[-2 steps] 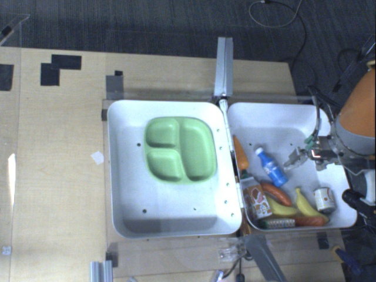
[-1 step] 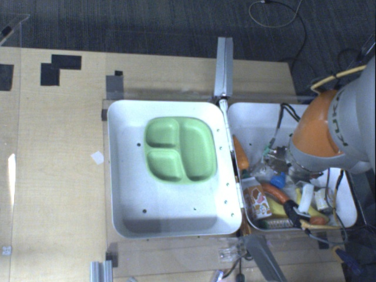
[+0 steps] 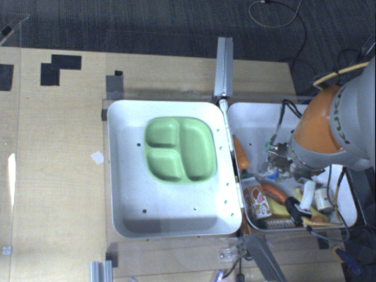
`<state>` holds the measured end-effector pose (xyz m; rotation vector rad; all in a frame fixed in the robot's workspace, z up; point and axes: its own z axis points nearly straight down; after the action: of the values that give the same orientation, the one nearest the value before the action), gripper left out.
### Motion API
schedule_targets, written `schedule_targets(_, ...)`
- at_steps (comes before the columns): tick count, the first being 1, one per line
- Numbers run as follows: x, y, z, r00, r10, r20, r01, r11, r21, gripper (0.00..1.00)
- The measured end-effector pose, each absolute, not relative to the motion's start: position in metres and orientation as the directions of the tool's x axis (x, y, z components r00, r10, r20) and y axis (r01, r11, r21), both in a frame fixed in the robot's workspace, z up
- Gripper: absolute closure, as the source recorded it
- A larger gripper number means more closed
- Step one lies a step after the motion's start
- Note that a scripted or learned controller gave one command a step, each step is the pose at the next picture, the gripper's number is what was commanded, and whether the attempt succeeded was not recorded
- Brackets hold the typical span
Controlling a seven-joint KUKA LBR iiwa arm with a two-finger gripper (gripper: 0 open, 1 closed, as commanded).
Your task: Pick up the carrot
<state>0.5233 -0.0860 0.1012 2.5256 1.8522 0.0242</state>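
The carrot (image 3: 239, 153) is a slim orange piece lying along the left wall of the right bin (image 3: 254, 117), pointing towards the back. My gripper (image 3: 278, 160) hangs low over the middle of that bin, under the orange wrist band, a short way right of the carrot and apart from it. The arm's body hides much of the gripper. I see nothing held in it.
The left bin (image 3: 123, 175) holds a green divided plate (image 3: 180, 148). At the front of the right bin lie a red-labelled packet (image 3: 257, 201), an orange-red piece (image 3: 274, 191), a yellow item (image 3: 282, 212) and a white bottle (image 3: 322, 200). A metal divider (image 3: 224, 69) stands between the bins.
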Motion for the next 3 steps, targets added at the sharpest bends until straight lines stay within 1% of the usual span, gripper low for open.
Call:
schedule_targets(1, 0.600, -0.122, 0.088, -0.239, 0.971, -0.002, 0.971, 0.239, 0.006, 1.00)
schedule_targets(2, 0.629, -0.125, 0.206, -0.388, 0.922, -0.004, 0.922, 0.388, 0.008, 1.00)
schedule_targets(3, 0.670, -0.178, 0.208, -0.622, 0.783, -0.008, 0.783, 0.622, 0.006, 1.00)
